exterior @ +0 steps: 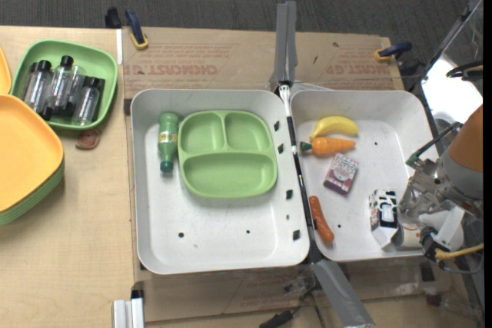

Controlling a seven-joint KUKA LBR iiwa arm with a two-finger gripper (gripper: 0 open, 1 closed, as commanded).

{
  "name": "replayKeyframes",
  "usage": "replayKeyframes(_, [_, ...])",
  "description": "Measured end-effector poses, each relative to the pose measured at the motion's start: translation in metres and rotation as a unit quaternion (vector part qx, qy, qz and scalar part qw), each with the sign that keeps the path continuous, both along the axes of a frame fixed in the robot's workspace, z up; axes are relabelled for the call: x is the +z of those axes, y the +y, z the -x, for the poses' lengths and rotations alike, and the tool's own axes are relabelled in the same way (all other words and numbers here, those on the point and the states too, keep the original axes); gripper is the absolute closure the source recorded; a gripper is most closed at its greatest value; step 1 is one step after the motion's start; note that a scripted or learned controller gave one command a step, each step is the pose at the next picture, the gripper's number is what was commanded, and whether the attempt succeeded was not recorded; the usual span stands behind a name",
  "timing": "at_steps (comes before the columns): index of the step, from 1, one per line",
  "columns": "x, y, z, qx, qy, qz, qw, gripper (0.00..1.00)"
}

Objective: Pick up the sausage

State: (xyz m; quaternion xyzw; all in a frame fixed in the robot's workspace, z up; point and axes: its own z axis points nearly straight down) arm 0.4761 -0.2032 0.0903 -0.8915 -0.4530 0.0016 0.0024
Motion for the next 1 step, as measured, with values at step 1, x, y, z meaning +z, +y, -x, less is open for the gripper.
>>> replayKeyframes(1, [-0.0005,0.0475,-0.0002,-0.124,0.001,0.0007,0.9923,1.00])
